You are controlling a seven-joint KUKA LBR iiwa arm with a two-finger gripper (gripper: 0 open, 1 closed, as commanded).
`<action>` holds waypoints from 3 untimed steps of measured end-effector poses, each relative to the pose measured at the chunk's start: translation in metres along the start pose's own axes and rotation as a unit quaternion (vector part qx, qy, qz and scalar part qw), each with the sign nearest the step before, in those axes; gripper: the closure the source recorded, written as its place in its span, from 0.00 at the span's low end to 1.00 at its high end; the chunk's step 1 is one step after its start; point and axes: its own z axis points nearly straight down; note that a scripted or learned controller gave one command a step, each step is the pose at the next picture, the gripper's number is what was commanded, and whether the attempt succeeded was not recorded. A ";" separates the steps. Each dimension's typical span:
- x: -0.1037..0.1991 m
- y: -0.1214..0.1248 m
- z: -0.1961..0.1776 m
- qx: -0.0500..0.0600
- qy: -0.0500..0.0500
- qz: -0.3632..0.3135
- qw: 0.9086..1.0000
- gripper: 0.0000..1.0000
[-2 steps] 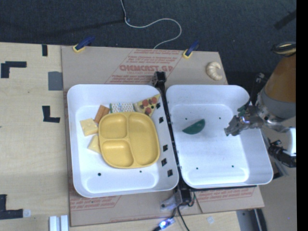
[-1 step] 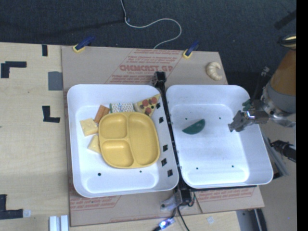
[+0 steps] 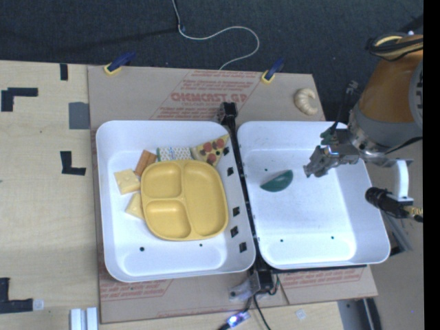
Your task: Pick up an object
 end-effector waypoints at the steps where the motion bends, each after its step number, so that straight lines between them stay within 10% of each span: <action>1: 0.041 0.033 -0.002 0.000 0.000 0.000 1.000 1.00; 3: 0.131 0.086 -0.006 0.000 0.000 0.000 1.000 1.00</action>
